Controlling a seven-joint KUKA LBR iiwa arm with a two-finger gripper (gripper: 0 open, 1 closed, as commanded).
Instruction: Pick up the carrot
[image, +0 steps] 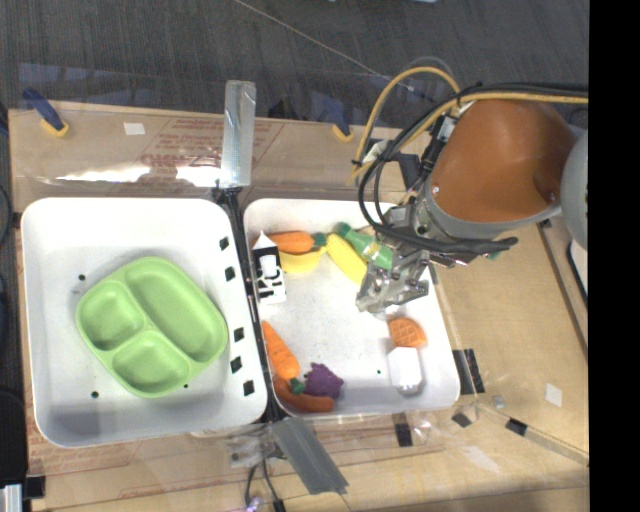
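Note:
An orange carrot (291, 241) with a green top lies at the far edge of the right bin (330, 330), next to a yellow piece (300, 263). A second long orange piece (278, 352) lies along the bin's left wall, near the front. My gripper (386, 295) hangs low over the right-centre of that bin, to the right of the carrot and apart from it. It sits just past a yellow corn-like piece (346, 256). I see nothing held in it.
In the right bin there is also an orange lump (407, 332), a white block (404, 369), purple grapes (323, 380) and a reddish sausage (306, 403). A green divided plate (150, 325) lies in the left bin (50, 250). Yellow and black cables loop above the wrist.

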